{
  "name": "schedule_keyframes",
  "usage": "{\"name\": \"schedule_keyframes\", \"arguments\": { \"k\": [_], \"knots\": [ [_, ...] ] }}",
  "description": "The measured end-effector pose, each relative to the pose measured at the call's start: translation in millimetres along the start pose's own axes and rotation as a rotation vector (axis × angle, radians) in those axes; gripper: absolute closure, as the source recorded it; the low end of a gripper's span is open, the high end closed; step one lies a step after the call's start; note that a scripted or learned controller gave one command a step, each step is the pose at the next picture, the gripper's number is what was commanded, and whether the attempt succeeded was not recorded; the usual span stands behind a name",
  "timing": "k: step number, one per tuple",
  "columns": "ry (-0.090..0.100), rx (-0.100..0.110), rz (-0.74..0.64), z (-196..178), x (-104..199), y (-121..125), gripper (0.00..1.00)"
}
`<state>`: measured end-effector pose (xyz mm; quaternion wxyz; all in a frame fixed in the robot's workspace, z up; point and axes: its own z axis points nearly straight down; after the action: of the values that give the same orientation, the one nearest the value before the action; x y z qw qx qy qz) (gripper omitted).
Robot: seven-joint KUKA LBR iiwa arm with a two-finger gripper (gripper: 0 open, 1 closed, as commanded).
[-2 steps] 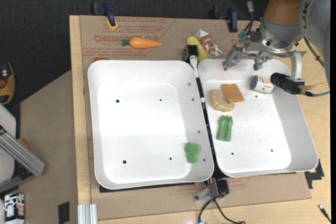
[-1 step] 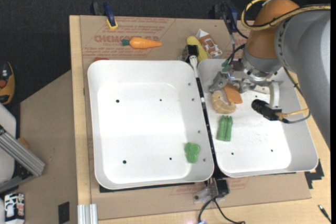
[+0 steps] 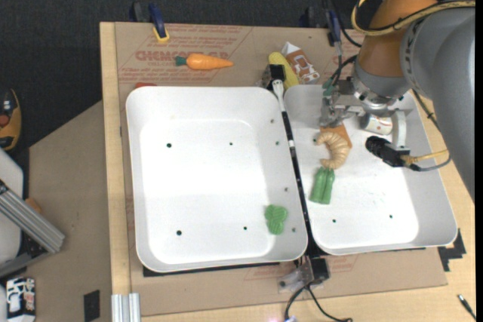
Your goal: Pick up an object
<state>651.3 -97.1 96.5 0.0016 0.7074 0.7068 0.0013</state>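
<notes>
My gripper (image 3: 333,117) hangs low over the far left part of the right bin (image 3: 400,222). A tan, curved pastry-like piece (image 3: 335,147) lies just in front of the gripper, close to or touching its tip. A green bottle-shaped piece (image 3: 323,186) lies nearer the camera, beside the bin's left wall. In the left bin (image 3: 196,162) a small green lumpy piece (image 3: 276,219) rests near the front right corner.
An orange toy carrot (image 3: 204,62) lies on the cardboard behind the left bin. A yellow and black item (image 3: 278,72) and a brown and white packet (image 3: 303,65) sit behind the gap between the bins. A black cable plug (image 3: 383,149) hangs beside the wrist.
</notes>
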Motion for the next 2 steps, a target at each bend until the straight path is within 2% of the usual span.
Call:
{"name": "schedule_keyframes", "arguments": {
  "k": [1,2],
  "knots": [
    [0.0,-0.005,-0.005,-94,39,18,1.0],
    [0.001,0.009,0.003,-63,3,-16,1.0]
  ]
}}
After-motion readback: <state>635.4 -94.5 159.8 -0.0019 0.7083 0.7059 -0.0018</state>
